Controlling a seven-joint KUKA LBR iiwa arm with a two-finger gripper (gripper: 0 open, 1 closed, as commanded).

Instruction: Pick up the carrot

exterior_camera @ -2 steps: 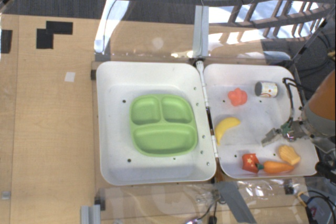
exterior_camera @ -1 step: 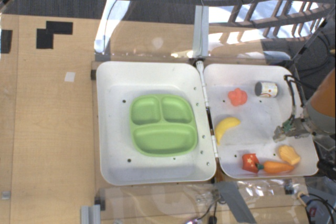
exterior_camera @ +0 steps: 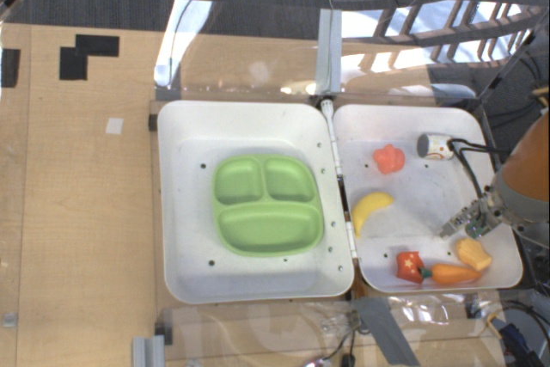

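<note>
**A:** Where is the end effector (exterior_camera: 464, 226)?

**B:** At the tip of the grey arm with the orange band (exterior_camera: 526, 172). It is low over the view's right one of the 2 shallow white plastic bins (exterior_camera: 430, 189), close to that bin's right wall.

**A:** Wide or narrow?

**B:** I cannot tell. It is small and blurred from this camera.

**A:** And the orange tapered toy carrot (exterior_camera: 454, 274)?

**B:** It lies flat on the bin floor, near the end effector on the side toward the bin's front rim. It is apart from the end effector, and its length runs along that rim.

**A:** What sits around it?

**B:** A stubby yellow-orange toy piece (exterior_camera: 473, 253) lies between the end effector and the carrot. It is just beside both, and I cannot tell whether it touches the carrot. A red rounded toy vegetable with a green top (exterior_camera: 410, 266) sits at the carrot's far end, leftward of the end effector.

**A:** Anything farther off?

**B:** A curved yellow toy banana (exterior_camera: 369, 209) lies well to the end effector's left. A pink-red toy lump (exterior_camera: 388, 159) lies left and toward the back rim. Beyond those, the other bin (exterior_camera: 185, 185) holds a light green plastic plate with 3 compartments (exterior_camera: 266, 204). Both bins stand on the pale wooden table (exterior_camera: 77, 202).
</note>
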